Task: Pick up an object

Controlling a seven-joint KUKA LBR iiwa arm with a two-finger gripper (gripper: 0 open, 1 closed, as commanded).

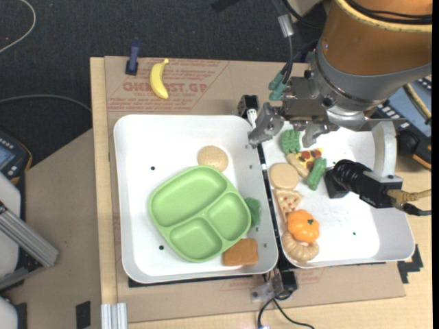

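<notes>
The likeliest object for picking is the green leafy toy point(291, 141), which lies in the upper left corner of the right bin point(363, 225), close to the wall shared with the left bin point(130, 184); the gripper point(284, 140) hangs directly over it with its two fingers spread wide, one to each side of the toy, and nothing is caught between them; so the step in hand reads as the approach, with the grasp not yet made. Just beside the leafy toy, towards the near edge, lies a pizza slice point(304, 160), with a green stick-shaped piece point(316, 174) touching it; a round beige biscuit point(283, 176) sits near below, then a waffle-like wedge point(288, 201), an orange pumpkin point(304, 226) and a pale pretzel point(302, 250), all in a crowded column along the bin's left wall. The next move, as I judge it, calls for a straight descent until the fingertips flank the toy and then a close; one finger stands very near the dividing wall and the other near the pizza slice, so either could foul. Further out, the left bin holds a green divided plate point(199, 214), a second biscuit point(212, 157) and a brown toast point(240, 253); a banana point(159, 79) lies on the bench beyond the bins.
</notes>
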